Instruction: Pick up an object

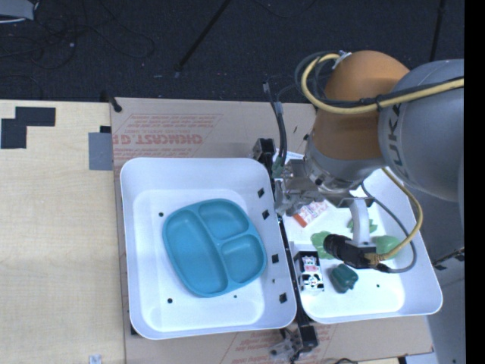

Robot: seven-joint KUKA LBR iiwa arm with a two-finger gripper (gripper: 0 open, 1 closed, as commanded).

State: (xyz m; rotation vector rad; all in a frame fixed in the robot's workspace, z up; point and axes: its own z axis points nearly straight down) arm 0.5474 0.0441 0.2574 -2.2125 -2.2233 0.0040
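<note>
My gripper (294, 197) hangs low over the left side of the right bin (413, 298), close to the wall shared with the left bin, under the orange band of the arm. Just below and right of it lies a small red and white packet (309, 214). A light green object (385, 243) stretches across the bin, partly covered by the robot. A dark teal object (343, 278) rests near the front, and beside it sits a small black and white box (309, 271). Nothing shows as held.
The left bin (144, 196) holds a blue divided plate (214, 245) at its middle. The arm's large grey body covers the back and right of the right bin. Cardboard lies under both bins.
</note>
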